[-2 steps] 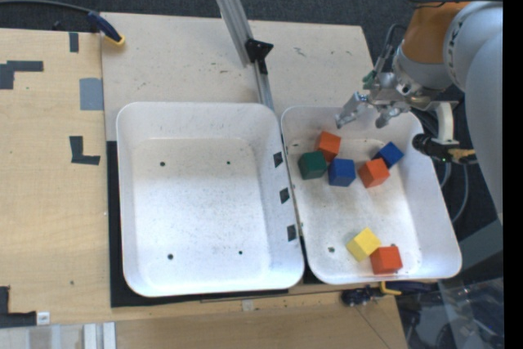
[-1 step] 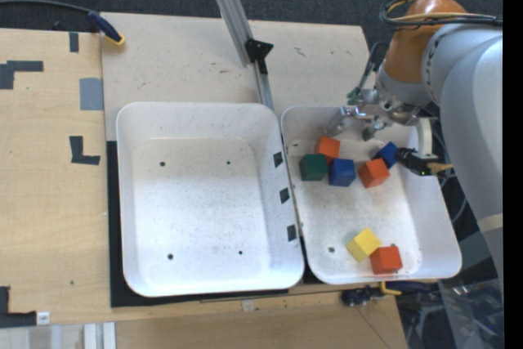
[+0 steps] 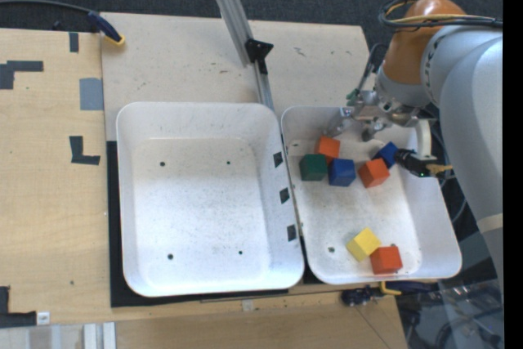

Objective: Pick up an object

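The right bin (image 3: 347,204) holds several small blocks. An orange block (image 3: 328,147), a green block (image 3: 312,167), a blue block (image 3: 342,172) and a red-orange block (image 3: 373,172) cluster near its far end, with a smaller blue block (image 3: 387,153) to their right. A yellow block (image 3: 364,243) and another red-orange block (image 3: 386,259) lie at the near end. My gripper (image 3: 354,130) hovers over the far edge of the right bin, just above and right of the orange block. Its fingers stand apart with nothing between them.
The left bin (image 3: 196,200) lies beside the right one, sharing a raised middle rim (image 3: 286,184). A slanted metal rail (image 3: 229,0) with a black clamp (image 3: 258,51) runs down to the bins' far junction. The grey arm (image 3: 466,94) fills the right side.
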{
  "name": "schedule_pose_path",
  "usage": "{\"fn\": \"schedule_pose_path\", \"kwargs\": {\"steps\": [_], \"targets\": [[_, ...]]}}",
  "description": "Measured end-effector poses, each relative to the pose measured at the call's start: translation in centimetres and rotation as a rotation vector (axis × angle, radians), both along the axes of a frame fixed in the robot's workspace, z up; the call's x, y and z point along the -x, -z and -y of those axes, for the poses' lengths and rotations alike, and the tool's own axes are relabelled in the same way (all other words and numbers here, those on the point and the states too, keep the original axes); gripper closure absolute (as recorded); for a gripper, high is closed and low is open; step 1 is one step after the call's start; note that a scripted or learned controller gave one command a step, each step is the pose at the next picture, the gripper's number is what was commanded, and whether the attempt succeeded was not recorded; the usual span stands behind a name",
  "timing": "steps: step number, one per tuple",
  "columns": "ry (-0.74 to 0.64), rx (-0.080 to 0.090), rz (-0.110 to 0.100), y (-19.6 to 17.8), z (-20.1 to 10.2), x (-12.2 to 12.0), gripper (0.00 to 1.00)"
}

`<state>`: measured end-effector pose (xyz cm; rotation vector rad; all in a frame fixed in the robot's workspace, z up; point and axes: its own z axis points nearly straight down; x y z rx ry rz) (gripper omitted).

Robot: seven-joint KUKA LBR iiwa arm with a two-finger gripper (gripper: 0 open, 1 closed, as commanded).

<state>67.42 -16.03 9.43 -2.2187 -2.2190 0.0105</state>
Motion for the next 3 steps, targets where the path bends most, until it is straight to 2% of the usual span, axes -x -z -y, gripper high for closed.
{"fn": "schedule_pose_path", "kwargs": {"steps": [1, 2, 3], "targets": [[-0.001, 0.001, 0.000, -1.0, -0.1, 0.0, 1.00], [-0.002, -0.002, 0.012, -6.2, -1.2, -0.4, 1.00], [-0.002, -0.001, 0.014, -12.7, -1.3, -0.3, 1.00]]}}
